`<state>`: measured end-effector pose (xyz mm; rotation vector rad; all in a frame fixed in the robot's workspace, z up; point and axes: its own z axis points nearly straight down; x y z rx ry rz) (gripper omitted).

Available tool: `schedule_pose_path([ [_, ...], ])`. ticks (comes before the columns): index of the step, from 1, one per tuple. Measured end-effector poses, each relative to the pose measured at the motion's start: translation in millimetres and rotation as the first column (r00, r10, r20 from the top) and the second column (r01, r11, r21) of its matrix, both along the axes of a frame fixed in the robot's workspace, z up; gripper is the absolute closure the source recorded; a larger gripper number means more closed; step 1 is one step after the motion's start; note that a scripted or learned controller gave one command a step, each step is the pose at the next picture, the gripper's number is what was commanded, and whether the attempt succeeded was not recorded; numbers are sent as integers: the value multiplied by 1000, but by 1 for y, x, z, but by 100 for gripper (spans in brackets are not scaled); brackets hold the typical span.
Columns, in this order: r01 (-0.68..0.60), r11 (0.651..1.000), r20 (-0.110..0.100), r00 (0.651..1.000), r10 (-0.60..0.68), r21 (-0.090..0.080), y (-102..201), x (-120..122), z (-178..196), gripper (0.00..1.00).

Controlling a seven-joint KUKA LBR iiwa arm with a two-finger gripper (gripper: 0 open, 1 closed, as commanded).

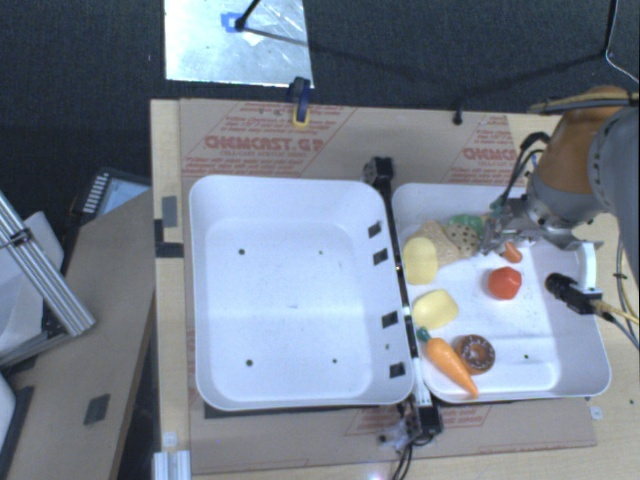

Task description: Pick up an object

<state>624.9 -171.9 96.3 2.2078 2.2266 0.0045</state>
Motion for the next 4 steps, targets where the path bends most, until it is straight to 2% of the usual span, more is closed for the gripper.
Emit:
schedule_pose_path([
  [1,1,1000,-10,1000,-1,3,29,45,-9,100],
  [2,-6,1000,15,1000,6,5,135,47,178,100],
  [3,0,1000,16,1000,0,3,176,43,438,100],
  [4,0,1000,-7,1000,0,6,207,-80,429,100],
])
